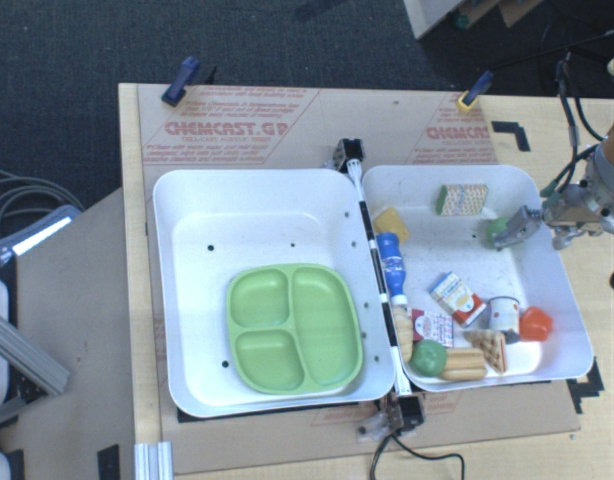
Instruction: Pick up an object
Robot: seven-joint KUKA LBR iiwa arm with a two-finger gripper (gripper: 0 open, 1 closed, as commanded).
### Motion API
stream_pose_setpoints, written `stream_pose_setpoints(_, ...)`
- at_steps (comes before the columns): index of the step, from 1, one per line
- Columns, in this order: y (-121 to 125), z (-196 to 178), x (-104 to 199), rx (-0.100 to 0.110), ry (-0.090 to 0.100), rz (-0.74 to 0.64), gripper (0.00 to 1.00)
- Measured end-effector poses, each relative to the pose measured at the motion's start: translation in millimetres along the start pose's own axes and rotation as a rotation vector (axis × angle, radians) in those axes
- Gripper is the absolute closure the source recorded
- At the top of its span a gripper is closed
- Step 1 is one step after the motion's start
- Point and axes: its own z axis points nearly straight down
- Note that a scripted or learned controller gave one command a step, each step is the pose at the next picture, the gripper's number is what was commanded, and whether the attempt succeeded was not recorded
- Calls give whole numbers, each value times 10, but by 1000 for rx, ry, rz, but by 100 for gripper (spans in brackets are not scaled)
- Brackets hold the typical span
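The right white bin [557,268] holds several small objects. A yellow block [390,221] and a blue tube [391,264] lie along its left wall. A green and white packet [462,200] sits near the back. Toward the front are a small carton [453,293], a white cup [503,313], a red piece [535,322], a green ball [429,356] and a tan roll [465,366]. My gripper [509,230] reaches in from the right and hangs low over the bin's back right part, just right of the packet, with nothing seen held.
The left white bin [187,228] holds a green divided plate [292,326]. A black clip [349,152] sits at the back where the bins meet, and a cable plug [402,415] at the front. Blue [179,81] and yellow [475,90] clamps hold the board.
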Motion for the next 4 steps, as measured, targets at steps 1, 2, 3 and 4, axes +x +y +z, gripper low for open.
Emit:
stream_pose_setpoints(1, 637, 291, 345, -1, 0, -1, 0)
stream_pose_setpoints(2, 257, 1318, 35, 1, 0, 1, 0)
stream_pose_setpoints(3, 1129, 818, -159, -3, -1, -1, 0)
stream_pose_setpoints(4, 623, 1259, -207, 3, 5, -1, 0)
